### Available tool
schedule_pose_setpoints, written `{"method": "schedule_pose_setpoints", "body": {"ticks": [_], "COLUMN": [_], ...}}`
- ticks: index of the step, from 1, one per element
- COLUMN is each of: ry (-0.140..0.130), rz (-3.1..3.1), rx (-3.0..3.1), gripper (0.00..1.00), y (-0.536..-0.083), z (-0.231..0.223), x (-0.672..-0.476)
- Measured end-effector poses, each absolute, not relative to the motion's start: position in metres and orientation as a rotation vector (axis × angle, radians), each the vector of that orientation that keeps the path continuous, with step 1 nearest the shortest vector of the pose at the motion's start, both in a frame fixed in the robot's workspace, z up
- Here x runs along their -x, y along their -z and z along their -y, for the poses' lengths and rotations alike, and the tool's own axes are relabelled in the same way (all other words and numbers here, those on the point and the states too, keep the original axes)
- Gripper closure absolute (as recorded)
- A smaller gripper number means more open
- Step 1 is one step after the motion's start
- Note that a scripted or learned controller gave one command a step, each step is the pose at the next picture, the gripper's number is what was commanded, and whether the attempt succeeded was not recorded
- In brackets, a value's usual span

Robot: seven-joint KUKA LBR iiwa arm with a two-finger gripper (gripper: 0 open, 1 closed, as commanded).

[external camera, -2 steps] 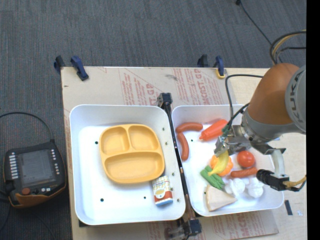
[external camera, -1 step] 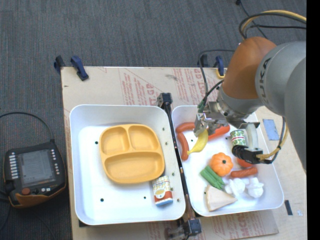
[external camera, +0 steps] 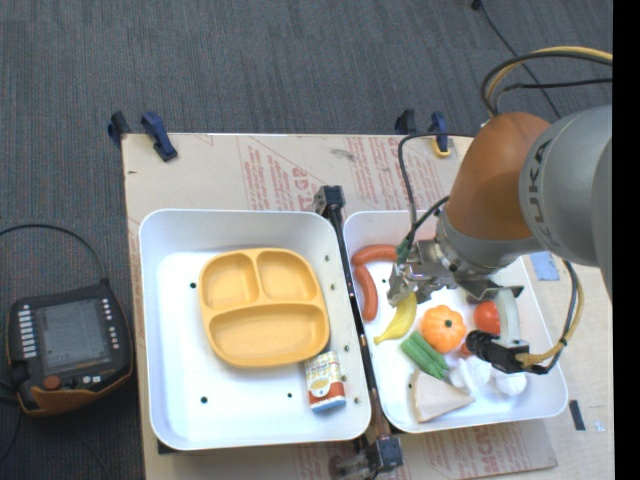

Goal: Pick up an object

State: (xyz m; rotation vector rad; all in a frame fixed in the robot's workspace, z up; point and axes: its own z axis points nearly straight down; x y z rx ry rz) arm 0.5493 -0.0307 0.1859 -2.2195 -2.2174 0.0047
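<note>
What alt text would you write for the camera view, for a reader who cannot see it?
A grey and orange robot arm reaches from the right over the right white bin, which holds toy food: a banana, an orange pumpkin, and red sausages. The left white bin holds a yellow divided plate and a small carton.

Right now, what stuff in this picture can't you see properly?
- Gripper: the arm's bulky wrist covers most of it in the camera view, so its fingers can't be judged.
- Right bin: its far right part is hidden under the arm.
- Red tomato: partly covered by the arm's hardware.
- Small carton in the left bin: its label is too small to read.
- White lumps: too blurry to identify.
</note>
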Motion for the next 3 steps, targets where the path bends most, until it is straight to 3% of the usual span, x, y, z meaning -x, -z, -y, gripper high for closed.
{"method": "schedule_pose_setpoints", "body": {"ticks": [1, 2, 3], "ry": [-0.003, -0.003, -0.002], "rz": [2.223, 2.225, 2.226], "rx": [2.216, 2.214, 2.213], "gripper": [1.0, 1.0, 1.0], "y": [-0.186, -0.186, -0.203], "z": [-0.02, -0.075, -0.116], "x": [-0.609, -0.644, -0.644]}}
